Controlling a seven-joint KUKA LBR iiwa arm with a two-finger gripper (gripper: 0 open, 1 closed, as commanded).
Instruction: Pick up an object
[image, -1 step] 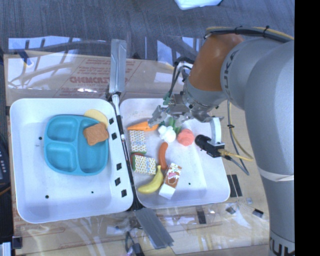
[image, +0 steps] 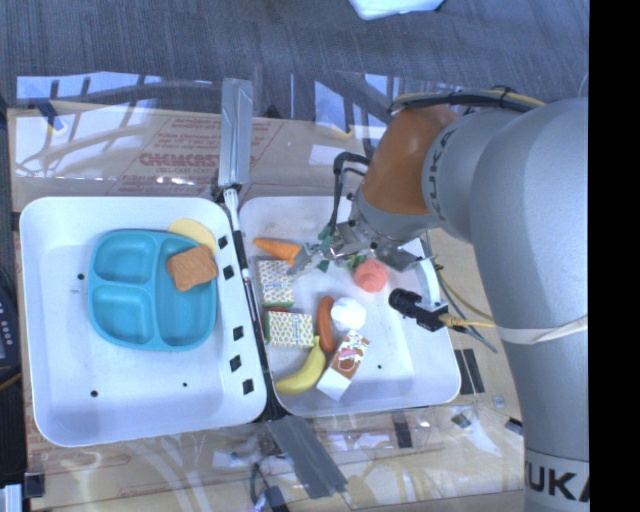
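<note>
My gripper (image: 330, 250) hangs low over the back of the right bin (image: 425, 375), below the orange wrist band. An orange carrot (image: 276, 247) lies just to its left, close to the gripper's tip. A pink-red round item (image: 371, 276) sits right beside the gripper on its near right side. In front of it lie a white ball (image: 348, 313), a red sausage (image: 326, 324), two patterned packets (image: 276, 284) (image: 290, 328), a yellow banana (image: 305, 371) and a small carton (image: 343, 358). I see nothing lifted by the gripper.
The left bin (image: 60, 390) holds a blue divided tray (image: 150, 295), with a brown bread slice (image: 191, 268) on its back right corner and a yellow piece (image: 193, 232) behind it. A ridge (image: 243, 300) separates the bins. The grey arm (image: 520, 200) covers the right side.
</note>
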